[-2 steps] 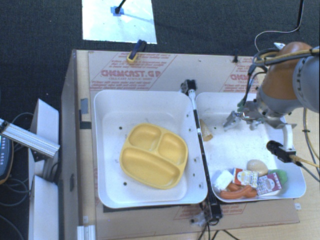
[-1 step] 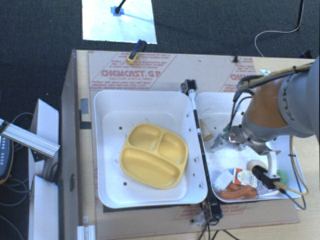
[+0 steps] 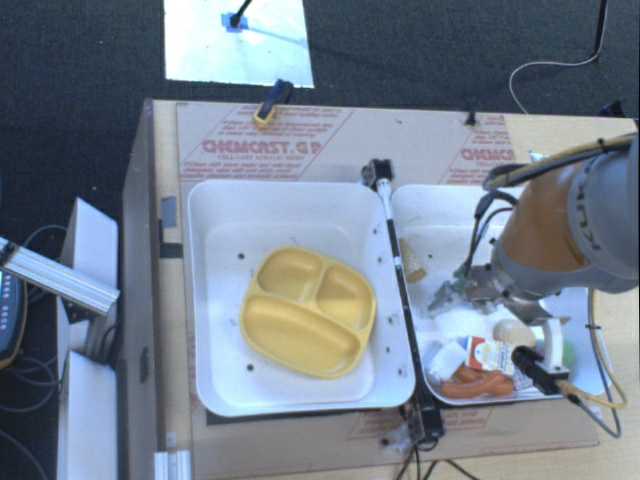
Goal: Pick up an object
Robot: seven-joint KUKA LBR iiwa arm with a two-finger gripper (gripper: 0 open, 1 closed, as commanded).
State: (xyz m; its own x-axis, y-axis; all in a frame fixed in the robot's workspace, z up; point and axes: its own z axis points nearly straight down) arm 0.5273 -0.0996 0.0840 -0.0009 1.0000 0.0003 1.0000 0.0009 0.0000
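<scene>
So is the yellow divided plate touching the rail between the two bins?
Apart. The camera view shows bare white bin floor between the yellow divided plate and the rail dividing the bins.

Two bins sit side by side on a desk (image 3: 300, 133). The left bin (image 3: 215, 268) holds a divided plate (image 3: 308, 311) near its middle. The right bin (image 3: 430, 218) holds a heap of small items (image 3: 490, 363) at its near edge, with the arm (image 3: 560, 233) above them, reaching in from the right.

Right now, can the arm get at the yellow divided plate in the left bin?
Probably yes. The yellow divided plate lies alone and uncovered in the left bin. The arm is over the right bin, so it must cross the divider between them.
</scene>
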